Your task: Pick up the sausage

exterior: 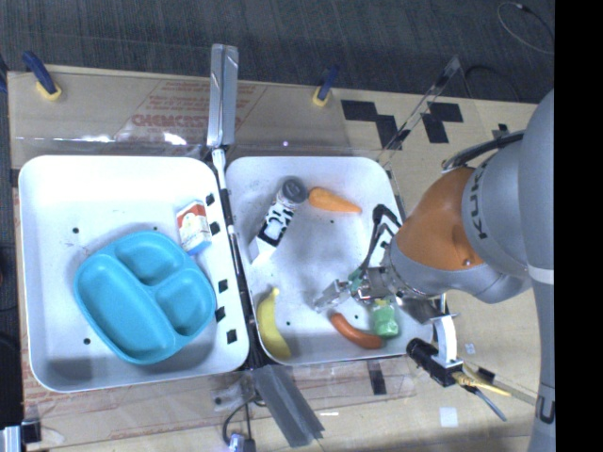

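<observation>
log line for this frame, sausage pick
phase: approach | gripper: low in right bin, beside sausage | sausage: on bin floor, not held | neighbours: green item, banana

— What is lying under the bench (113, 97)?
— Dark ribbed carpet (283, 12) is stretching across the top, with a thin cable (524, 15) curling at the far right.
— And the benchtop?
— Pale board is showing printed red lettering (170, 111), black squares (396, 116), and two blue clamps (42, 75) gripping its far edge.
</observation>
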Robot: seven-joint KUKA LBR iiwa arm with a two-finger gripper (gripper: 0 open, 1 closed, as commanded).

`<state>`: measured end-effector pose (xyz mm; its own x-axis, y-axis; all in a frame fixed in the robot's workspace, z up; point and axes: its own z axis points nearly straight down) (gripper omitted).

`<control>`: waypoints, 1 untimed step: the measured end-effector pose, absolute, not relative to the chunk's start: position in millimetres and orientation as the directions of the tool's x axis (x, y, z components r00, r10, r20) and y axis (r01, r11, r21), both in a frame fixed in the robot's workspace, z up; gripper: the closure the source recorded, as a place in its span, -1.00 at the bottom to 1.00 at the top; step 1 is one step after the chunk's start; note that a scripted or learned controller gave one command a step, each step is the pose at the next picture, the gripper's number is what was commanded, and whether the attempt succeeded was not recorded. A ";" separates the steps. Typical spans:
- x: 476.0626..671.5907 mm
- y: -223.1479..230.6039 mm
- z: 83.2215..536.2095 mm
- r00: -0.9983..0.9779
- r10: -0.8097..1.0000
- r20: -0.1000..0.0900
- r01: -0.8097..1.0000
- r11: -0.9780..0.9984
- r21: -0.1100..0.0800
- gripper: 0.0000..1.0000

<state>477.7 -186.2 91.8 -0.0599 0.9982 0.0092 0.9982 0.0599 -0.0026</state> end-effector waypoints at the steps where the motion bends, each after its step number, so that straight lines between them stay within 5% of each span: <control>1: 477.7 -186.2 91.8 -0.060 0.998 0.009 0.998 0.060 -0.003 -1.00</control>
